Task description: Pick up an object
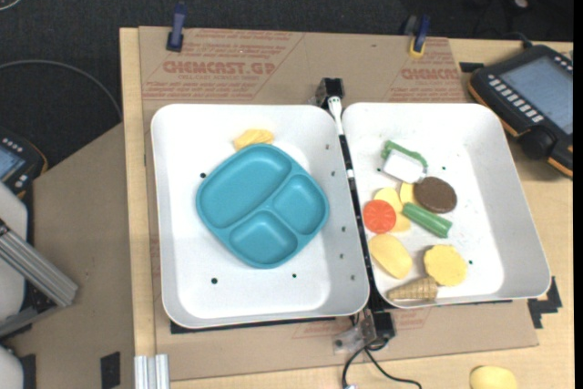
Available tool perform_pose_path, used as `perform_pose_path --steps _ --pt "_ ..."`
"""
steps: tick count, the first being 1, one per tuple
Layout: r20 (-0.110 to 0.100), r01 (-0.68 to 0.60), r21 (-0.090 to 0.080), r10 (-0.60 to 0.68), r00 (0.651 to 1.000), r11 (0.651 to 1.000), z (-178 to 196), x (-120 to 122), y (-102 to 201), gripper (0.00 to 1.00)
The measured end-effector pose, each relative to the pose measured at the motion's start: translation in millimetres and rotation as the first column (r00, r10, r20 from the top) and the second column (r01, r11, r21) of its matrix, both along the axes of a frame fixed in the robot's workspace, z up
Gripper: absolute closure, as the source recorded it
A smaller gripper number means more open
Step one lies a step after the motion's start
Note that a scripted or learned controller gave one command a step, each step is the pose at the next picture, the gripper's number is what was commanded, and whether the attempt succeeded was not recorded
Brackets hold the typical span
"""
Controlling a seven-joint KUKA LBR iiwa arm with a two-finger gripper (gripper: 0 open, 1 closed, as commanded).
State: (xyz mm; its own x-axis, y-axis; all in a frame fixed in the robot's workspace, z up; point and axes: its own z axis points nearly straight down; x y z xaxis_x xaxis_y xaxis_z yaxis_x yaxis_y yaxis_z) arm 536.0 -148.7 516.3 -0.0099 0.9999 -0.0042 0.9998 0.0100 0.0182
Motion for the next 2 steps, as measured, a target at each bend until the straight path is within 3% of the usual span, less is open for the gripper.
perform_pose_path --steps 1,2 --pt "-0.028 0.017 0.005 -0.017 0.999 1.0 -102.8 -18.0 -58.1 1.0" --pt "-0.002 0.013 -0.004 -0.013 1.0 1.0 27.6 -58.6 -77.1 1.0"
